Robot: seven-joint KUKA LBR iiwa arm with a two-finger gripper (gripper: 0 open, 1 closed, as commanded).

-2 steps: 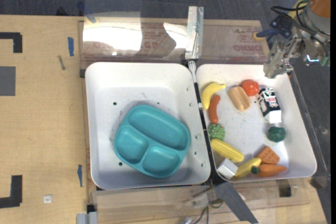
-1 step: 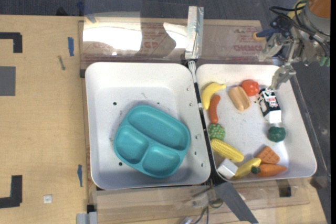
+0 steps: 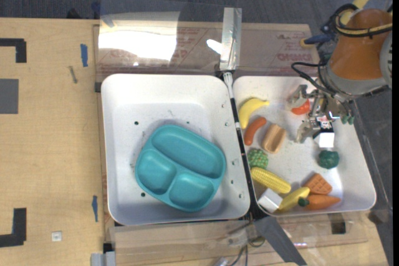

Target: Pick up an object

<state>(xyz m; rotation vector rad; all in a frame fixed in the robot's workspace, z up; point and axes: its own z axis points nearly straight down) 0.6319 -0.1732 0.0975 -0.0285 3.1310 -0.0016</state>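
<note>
My gripper (image 3: 316, 116) hangs over the back right part of the right bin (image 3: 365, 180), below the orange wrist band. A small red piece (image 3: 300, 109) lies just to its left and a white cube (image 3: 326, 140) just in front of it. A dark green round item (image 3: 328, 159) sits in front of the cube. I see nothing clearly held by the gripper.
The right bin also holds a banana (image 3: 251, 110), a sausage (image 3: 254, 130), a bread piece (image 3: 273, 137), corn (image 3: 270, 180), a carrot (image 3: 321, 201) and several other toy foods. The left bin (image 3: 118, 109) holds a teal divided plate (image 3: 181, 165).
</note>
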